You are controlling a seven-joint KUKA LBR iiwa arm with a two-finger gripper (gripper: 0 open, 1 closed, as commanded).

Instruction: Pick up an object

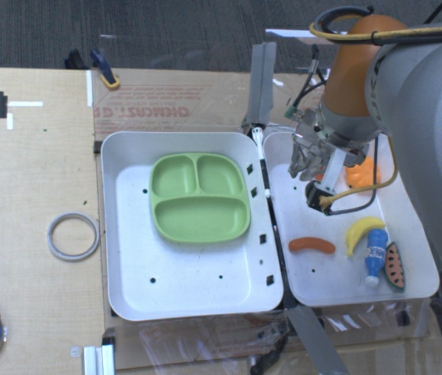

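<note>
Left of the sausage (311, 245), the left bin (119, 233) holds just a green plate (200, 197) — stiff, wide, poor for a pinch. The right bin (303, 280) holds your targets. The sausage lies at its near middle: probably light, smooth and a bit slippery — take it across its middle. Right of it sit a banana (361, 233), a bottle (375, 256) and a melon slice (393, 266), crowded together. Behind the sausage hangs the gripper (308, 172), with an orange toy (361, 174) just beyond. You cannot tell how the pincer stands; nothing shows between it.
</note>
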